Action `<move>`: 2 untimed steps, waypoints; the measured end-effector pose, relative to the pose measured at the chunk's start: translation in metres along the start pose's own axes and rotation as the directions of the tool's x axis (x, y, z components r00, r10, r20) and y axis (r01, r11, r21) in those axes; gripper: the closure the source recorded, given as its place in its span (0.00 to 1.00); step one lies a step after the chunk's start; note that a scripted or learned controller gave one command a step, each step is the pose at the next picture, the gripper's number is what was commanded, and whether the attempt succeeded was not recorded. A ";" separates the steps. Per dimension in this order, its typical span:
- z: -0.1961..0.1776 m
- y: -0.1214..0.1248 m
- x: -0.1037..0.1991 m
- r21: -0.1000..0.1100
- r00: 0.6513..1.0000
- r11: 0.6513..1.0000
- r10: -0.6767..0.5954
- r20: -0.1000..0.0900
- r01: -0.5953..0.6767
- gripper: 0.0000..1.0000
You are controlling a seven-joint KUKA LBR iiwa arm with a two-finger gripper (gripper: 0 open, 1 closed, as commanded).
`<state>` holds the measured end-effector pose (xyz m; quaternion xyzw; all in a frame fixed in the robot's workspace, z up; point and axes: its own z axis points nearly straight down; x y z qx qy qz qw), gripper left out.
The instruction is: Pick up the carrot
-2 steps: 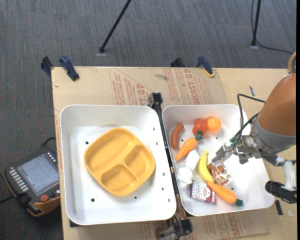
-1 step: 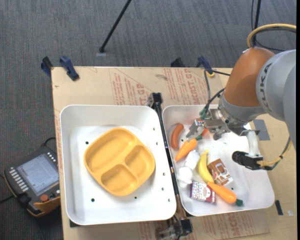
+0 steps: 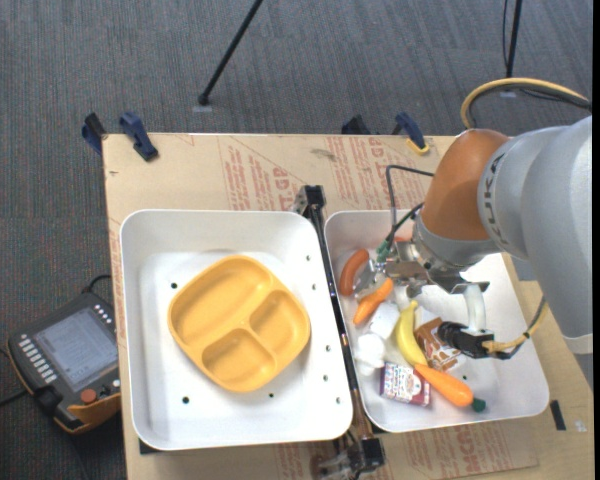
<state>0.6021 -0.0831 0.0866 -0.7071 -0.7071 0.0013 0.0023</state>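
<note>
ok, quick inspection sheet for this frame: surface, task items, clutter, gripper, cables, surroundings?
Surface: cardboard-topped bench, two white bins.
Task things: two orange carrots in the right bin, one under the gripper, one near the front.
Clutter: yellow banana, red sausage, small cartons; yellow divided plate in the left bin.
Gripper: over the upper carrot, finger state unclear.
Cables: yellow hose on the arm.
Surroundings: teach pendant on the carpet.

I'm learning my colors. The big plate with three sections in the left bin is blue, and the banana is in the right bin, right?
Not quite. The camera view shows the plate is yellow, not blue. The rest is right: it has three sections and sits in the left bin, and the banana lies in the right bin.
</note>
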 end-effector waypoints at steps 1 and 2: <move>-0.011 0.001 0.000 -0.001 1.000 1.000 0.001 -0.001 -0.001 1.00; -0.101 -0.013 0.065 -0.005 1.000 1.000 -0.002 0.000 0.002 1.00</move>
